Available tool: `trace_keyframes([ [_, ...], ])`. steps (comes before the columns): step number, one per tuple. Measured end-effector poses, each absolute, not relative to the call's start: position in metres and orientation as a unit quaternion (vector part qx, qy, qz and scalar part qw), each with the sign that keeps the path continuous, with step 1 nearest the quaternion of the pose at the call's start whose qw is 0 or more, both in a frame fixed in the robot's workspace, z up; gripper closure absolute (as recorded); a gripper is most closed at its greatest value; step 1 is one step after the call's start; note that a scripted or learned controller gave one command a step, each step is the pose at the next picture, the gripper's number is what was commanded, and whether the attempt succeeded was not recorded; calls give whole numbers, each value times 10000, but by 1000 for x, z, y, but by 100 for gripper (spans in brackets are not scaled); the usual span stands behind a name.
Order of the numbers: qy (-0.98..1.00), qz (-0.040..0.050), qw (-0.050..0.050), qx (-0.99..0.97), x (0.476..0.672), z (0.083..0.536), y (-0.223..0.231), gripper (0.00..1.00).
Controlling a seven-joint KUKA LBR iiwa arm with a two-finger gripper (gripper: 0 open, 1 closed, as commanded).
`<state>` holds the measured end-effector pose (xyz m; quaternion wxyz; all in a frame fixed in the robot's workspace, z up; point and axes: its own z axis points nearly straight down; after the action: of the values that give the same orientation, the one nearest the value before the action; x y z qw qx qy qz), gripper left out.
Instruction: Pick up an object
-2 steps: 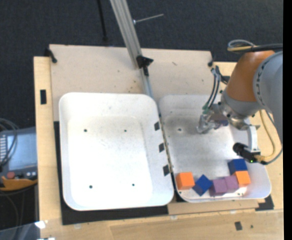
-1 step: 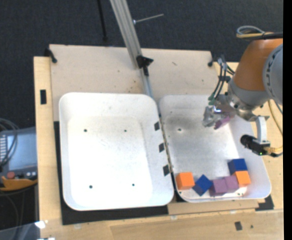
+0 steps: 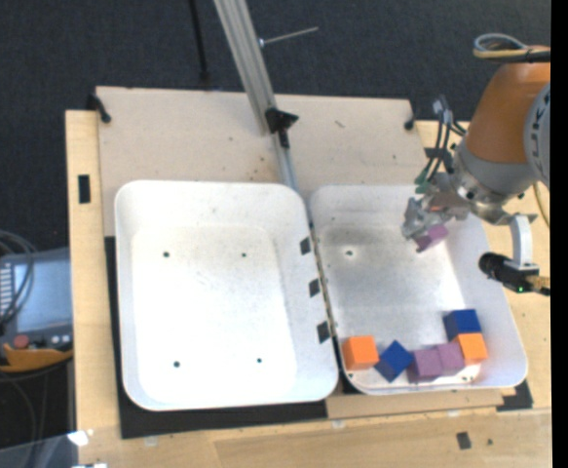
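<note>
My gripper [image 3: 425,230] hangs over the back right part of the right bin [image 3: 381,291], with a small purple block [image 3: 432,235] between its fingers, lifted off the bin floor. Along the bin's front edge lie an orange cube [image 3: 360,351], a blue cube [image 3: 395,360], two purple blocks [image 3: 437,362], another orange cube [image 3: 473,347] and a blue cube [image 3: 462,323].
The left bin [image 3: 215,291] stands beside the right one. A slanted aluminium post [image 3: 249,52] rises from the back between the bins. A small control box with cables [image 3: 25,305] sits off the bench at the left.
</note>
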<state>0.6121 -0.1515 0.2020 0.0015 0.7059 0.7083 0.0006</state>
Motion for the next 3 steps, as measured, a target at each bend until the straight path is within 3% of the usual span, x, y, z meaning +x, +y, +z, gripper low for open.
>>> trace_keyframes([
  [3, 7097, 11, 1, 7045, 614, 230, -2, 100],
])
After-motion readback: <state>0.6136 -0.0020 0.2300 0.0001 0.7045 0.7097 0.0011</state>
